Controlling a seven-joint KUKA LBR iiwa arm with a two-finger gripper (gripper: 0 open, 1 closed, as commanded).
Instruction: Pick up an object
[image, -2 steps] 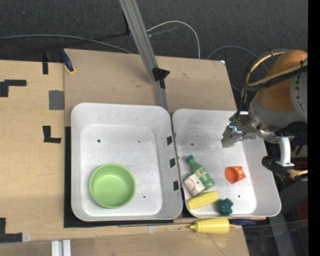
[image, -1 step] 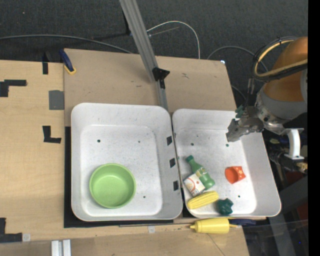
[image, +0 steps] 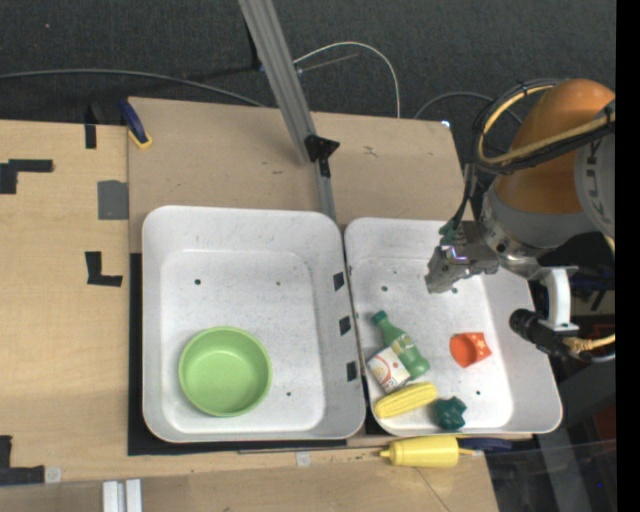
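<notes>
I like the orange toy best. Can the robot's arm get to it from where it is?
Probably yes. The orange toy lies apart from the other things in the right bin, and the gripper hangs just above and beside it.

There were two white bins (image: 160, 300) (image: 530, 400). One green bowl (image: 225, 371) sat at 7 o'clock in the left bin. The right held one green bottle (image: 398, 346), one can (image: 386, 370), one corn cob (image: 403, 401), one orange piece (image: 470, 348) and one dark green piece (image: 449, 412). One yellow bottle (image: 423, 452) lay outside at 6 o'clock.

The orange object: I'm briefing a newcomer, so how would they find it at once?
Look at the right-hand white bin. The orange object lies alone near its right side, below the pincer. It is the one orange piece, apart from the green bottle, yellow corn and dark green piece.
</notes>
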